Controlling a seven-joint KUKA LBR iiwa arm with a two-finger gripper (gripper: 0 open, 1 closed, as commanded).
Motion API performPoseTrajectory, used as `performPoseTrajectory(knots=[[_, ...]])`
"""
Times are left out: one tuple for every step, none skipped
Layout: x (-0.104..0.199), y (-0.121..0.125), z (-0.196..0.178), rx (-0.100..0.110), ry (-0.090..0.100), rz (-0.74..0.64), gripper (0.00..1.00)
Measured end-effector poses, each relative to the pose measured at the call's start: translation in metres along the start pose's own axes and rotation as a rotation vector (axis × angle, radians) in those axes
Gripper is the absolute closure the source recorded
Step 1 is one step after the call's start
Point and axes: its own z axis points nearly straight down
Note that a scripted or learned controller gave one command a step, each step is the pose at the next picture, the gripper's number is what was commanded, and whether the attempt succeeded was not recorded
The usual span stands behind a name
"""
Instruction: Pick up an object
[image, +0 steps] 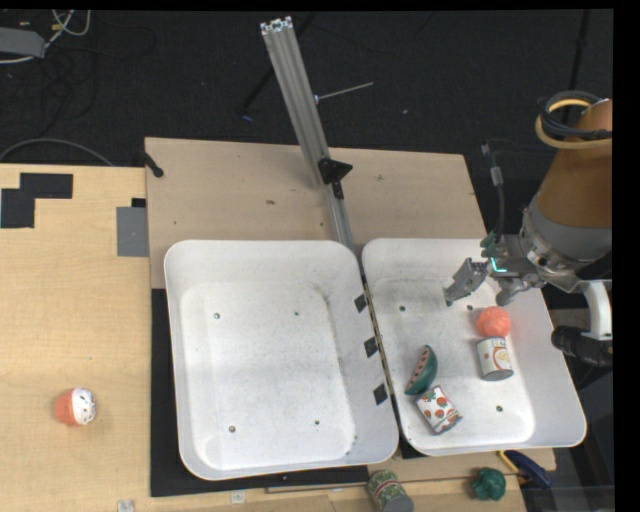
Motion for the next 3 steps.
performPoseTrajectory(knots=[[-0.001, 0.001, -0.002, -0.005, -0.001, 0.002, 0.0], [0.009, 0.002, 0.051, 0.001, 0.0, 0.003, 0.0], [0.011, -0.003, 0.096, 0.001, 0.0, 0.001, 0.0]])
